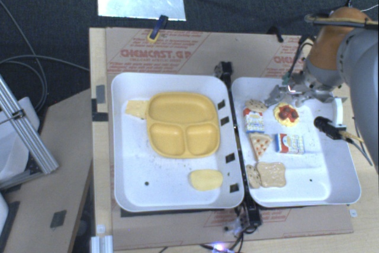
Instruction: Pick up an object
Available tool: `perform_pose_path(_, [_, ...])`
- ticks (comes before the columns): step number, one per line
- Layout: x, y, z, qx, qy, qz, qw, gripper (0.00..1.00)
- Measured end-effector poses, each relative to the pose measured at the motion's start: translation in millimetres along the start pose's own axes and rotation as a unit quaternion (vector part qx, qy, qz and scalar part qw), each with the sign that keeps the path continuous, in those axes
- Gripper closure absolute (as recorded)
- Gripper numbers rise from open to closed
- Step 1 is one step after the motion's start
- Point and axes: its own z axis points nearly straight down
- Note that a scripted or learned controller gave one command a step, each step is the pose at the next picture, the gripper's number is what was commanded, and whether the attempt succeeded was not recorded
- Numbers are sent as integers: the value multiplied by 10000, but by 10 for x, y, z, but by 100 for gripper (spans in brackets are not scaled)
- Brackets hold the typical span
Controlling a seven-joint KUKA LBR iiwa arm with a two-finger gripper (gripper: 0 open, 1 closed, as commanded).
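My gripper (288,92) hangs over the far part of the right bin (337,183), just above a small toy plate of spaghetti with red sauce (287,115). Nothing shows in its grasp. Below and to its left lie a small round bread (255,106), a blue and white carton (255,122) and a pizza slice (259,144). A red, white and blue carton (291,143) lies mid-bin. A slice of toast (272,174) and a cookie (253,176) sit near the front left corner.
The left bin (127,186) holds a yellow divided plate (181,124), a pale yellow slab (136,108) at the plate's left and a yellow oval piece (205,179) in front. A black divider (232,127) runs between the bins. The arm (346,50) fills the right side.
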Motion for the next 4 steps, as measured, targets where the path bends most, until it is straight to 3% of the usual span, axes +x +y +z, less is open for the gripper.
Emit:
perform_pose_path(1, [-178, -557, 13, 46, 6, 47, 10000, 0])
perform_pose_path(2, [-336, -224, 2, 4, -4, 15, 10000, 0])
perform_pose_path(3, [-332, -223, -114, -4, -6, 5, 10000, 100])
perform_pose_path(4, [498, 70, -671, -5, 9, -13, 10000, 100])
